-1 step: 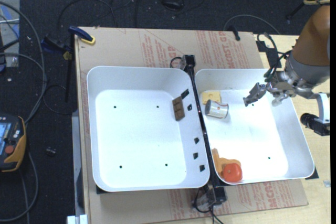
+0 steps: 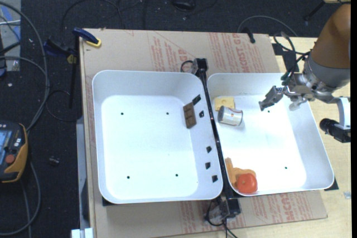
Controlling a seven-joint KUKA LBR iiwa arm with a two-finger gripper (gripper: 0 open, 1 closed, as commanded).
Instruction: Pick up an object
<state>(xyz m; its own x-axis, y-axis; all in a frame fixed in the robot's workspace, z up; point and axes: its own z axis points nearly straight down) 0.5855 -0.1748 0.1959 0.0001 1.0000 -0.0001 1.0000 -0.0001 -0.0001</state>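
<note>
Camera view from above the bench gives you 2 shallow white bins side by side on a sheet of brown cardboard. The left bin holds 1 small brown block, which lies against the right wall near the far end. The right bin holds 3 things. A pale yellow piece lies flat near the far left corner. Just in front of it, touching or nearly so, a small silver can lies on its side. In the near left corner a red, tomato-like ball sits beside an orange piece that leans along the wall.

Your arm comes in from the right, its orange band above the grey wrist. The gripper hangs over the far half of the right bin, to the right of the silver can and apart from it. Its dark fingers point down and to the left. You cannot tell from this view whether the jaws stand wide or narrow, and nothing shows between them.

Black cables trail over the dark floor around the bench, and a yellow-and-blue clamp grips the far left corner of the cardboard.
</note>
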